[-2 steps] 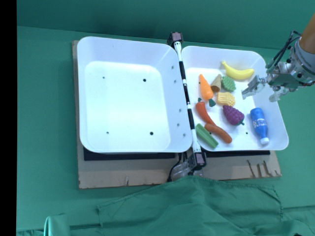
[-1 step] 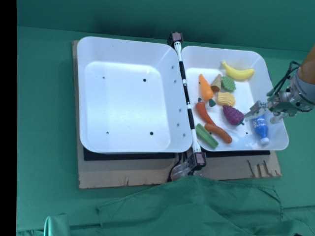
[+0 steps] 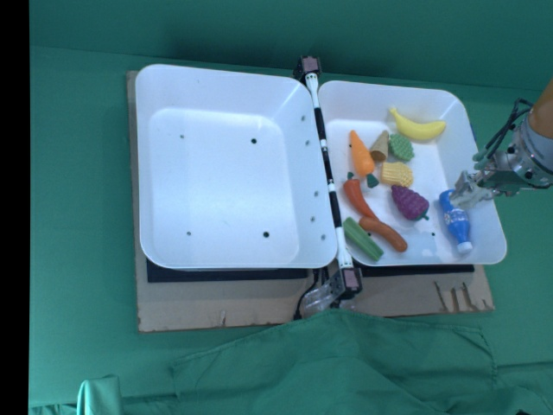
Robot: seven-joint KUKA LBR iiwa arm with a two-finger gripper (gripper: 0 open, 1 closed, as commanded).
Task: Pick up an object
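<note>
The right bin (image 3: 480,247) holds several toy foods: a yellow banana (image 3: 418,126), an orange carrot (image 3: 360,152), a brown cone (image 3: 379,144), a green piece (image 3: 401,147), yellow corn (image 3: 397,175), purple grapes (image 3: 409,202), a red pepper (image 3: 355,196), an orange sausage (image 3: 384,233) and a green cucumber (image 3: 362,239). A blue bottle with a white cap (image 3: 454,221) lies near the bin's right wall. My gripper (image 3: 471,188) hangs at that wall, just above the bottle's upper end. Nothing shows in its grasp.
The left bin (image 3: 173,89) sits beside the right one, with a black-and-white bar (image 3: 326,167) between them. Both rest on cardboard (image 3: 216,314) over green cloth. Crumpled green fabric (image 3: 346,361) lies at the front.
</note>
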